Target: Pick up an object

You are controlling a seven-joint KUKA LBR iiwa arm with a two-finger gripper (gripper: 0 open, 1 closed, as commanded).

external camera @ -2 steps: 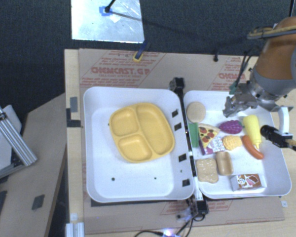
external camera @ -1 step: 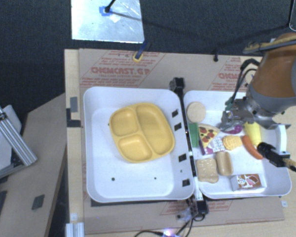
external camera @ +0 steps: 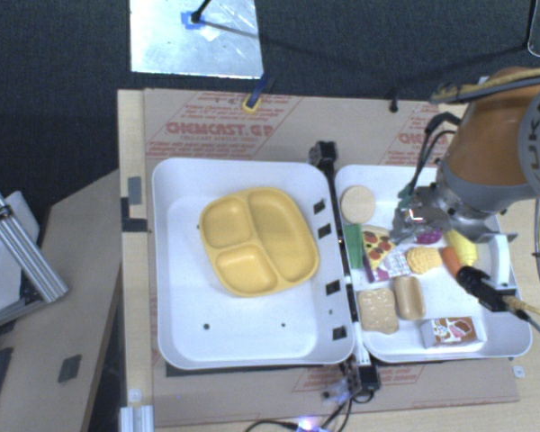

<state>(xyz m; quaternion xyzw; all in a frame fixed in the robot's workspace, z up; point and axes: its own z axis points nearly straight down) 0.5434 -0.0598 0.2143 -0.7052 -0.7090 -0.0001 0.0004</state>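
Over the right bin [external camera: 513,336] our gripper [external camera: 412,223] hangs low among the toy food, its grip beyond what we can tell, with the pizza slice [external camera: 375,245] just to its left, pointing toward the bench's front.

Two shallow white plastic bins [external camera: 180,331], smooth, slight sheen. Yellow three-compartment plastic tray [external camera: 256,239] in the left bin: smooth, semi-matt. Bench top is brown corrugated cardboard sheet [external camera: 225,126] with red print, matt. Beyond the bench's far edge: square brushed-metal plate [external camera: 196,27], dull reflective, on dark matt carpet [external camera: 54,61]. Arm's grey metal wrist [external camera: 486,192] satin, orange band [external camera: 490,142] glossy.
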